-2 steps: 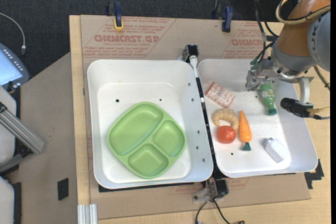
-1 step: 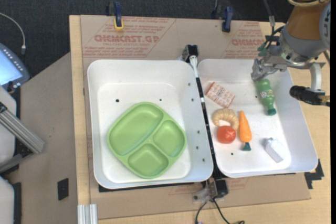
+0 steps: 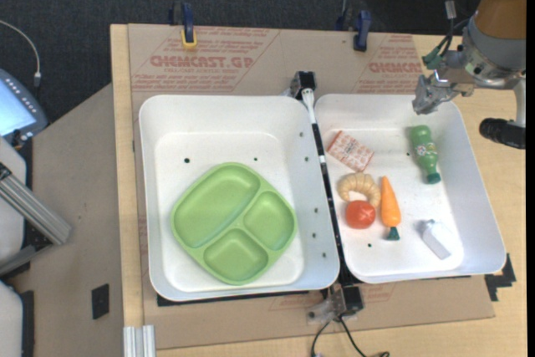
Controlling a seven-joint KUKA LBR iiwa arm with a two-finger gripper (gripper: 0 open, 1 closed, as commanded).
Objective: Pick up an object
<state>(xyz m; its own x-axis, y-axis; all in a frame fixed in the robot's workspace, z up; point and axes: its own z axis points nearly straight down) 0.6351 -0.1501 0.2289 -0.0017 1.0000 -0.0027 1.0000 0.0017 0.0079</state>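
Hand (image 3: 426,94) above far edge of right bin (image 3: 476,180), just beyond green bottle (image 3: 424,151); finger opening cannot be told, nothing seen held. Same bin: carrot (image 3: 389,202), tomato (image 3: 360,215), croissant (image 3: 358,184), red-printed packet (image 3: 349,150), grey block (image 3: 434,239). Left bin (image 3: 159,180): green divided plate (image 3: 234,221). Cardboard (image 3: 251,54) on counter (image 3: 501,171) reads "CHEMCAST GP".

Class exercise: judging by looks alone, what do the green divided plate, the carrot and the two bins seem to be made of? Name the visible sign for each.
Green divided plate: probably moulded plastic, with an even colour, soft sheen and rounded compartment walls.
Carrot: likely plastic toy food, with a uniform orange, smooth skin and a small green stub.
Bins, left and right: seemingly thin formed plastic, glossy white with rounded rims.
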